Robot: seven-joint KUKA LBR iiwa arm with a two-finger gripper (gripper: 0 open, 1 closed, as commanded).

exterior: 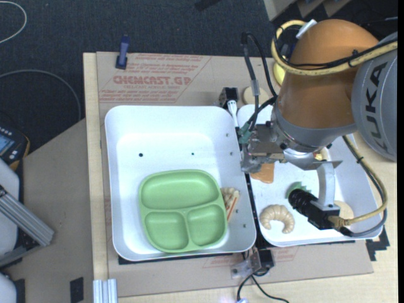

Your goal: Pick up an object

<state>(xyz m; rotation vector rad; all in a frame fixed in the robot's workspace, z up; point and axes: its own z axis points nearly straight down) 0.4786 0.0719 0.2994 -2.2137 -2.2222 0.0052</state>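
Arm low over the orange chunk, grab not confirmed yet

The gripper (255, 160) hangs right by the wall between the 2 bins, just beyond the croissant (278, 217) and a bit to its left, with the orange chunk (266, 173) poking out from under it. From this angle there's no telling if it's open or closed, or if it's got hold of anything. The chunk looks like the target. To do this well it'd probably want to centre on the chunk, stay off the wall, drop straight down, then squeeze firmly before lifting. The green plate (183, 210) sits across the wall from the croissant, out of the way.
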